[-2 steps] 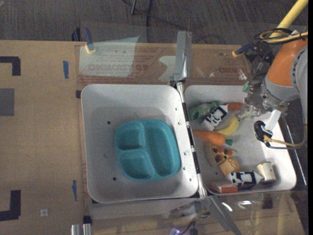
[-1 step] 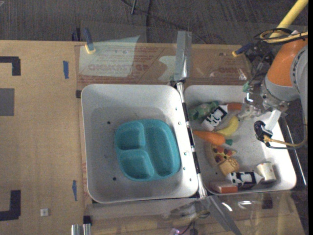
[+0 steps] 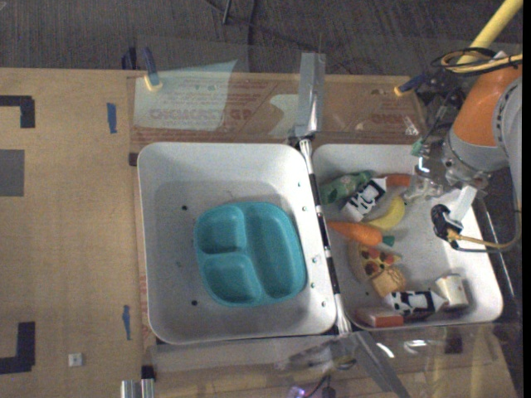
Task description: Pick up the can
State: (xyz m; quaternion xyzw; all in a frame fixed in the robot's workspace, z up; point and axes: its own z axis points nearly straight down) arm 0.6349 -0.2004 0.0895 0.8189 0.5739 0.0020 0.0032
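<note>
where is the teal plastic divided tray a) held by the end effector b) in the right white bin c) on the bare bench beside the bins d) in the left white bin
d: the teal plastic divided tray lies flat on the floor of the left shallow white bin, apart from the toy food that sits in the right shallow white bin.

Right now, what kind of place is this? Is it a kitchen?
Probably not a kitchen; more likely a robot lab. A robot arm reaches over two white bins on a wooden bench, with toy food like a carrot and banana.
</note>
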